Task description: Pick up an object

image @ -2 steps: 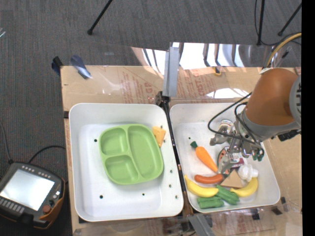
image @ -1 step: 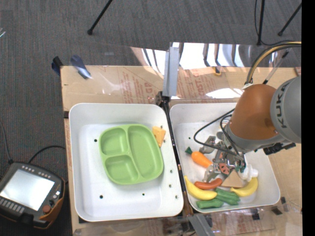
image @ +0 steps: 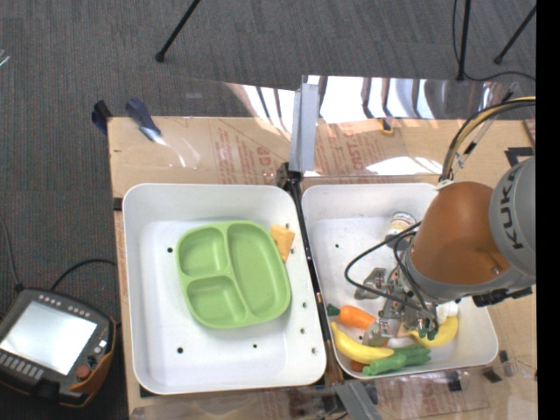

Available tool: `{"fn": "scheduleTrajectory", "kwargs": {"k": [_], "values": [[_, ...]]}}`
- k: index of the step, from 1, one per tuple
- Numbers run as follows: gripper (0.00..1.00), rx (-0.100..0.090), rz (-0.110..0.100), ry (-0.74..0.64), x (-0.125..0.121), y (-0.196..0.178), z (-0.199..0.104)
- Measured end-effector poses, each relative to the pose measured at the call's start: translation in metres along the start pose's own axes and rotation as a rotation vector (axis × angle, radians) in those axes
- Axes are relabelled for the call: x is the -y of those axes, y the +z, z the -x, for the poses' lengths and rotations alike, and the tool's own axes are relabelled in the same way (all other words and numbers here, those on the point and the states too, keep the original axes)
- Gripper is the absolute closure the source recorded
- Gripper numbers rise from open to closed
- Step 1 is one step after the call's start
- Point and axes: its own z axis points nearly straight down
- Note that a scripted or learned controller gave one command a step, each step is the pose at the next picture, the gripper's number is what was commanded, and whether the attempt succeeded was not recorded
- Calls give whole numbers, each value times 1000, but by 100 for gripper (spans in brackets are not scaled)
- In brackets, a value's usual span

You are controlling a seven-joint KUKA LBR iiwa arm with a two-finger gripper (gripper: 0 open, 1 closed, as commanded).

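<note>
My gripper (image: 395, 316) hangs low over the front of the right bin (image: 325, 234), below the orange band of the arm. Just to its left lies an orange carrot (image: 355, 316). A yellow banana (image: 360, 349) curves along the bin's front wall, with a green vegetable (image: 399, 361) beside it. A second yellow piece (image: 443, 332) pokes out to the right of the gripper. A small jar (image: 401, 222) stands at the back of the bin, partly hidden by the arm. I cannot make out anything held in the gripper.
The left bin (image: 149, 322) holds a green divided plate (image: 233, 273) and a yellow-orange wedge (image: 282, 238) against its right wall. A tablet-like pendant (image: 52, 339) lies on the floor at the left. Cables loop around the wrist.
</note>
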Motion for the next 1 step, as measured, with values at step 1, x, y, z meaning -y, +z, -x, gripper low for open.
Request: {"fn": "scheduleTrajectory", "kwargs": {"k": [1], "values": [[0,6,0,45,-7,-1,-17]]}}
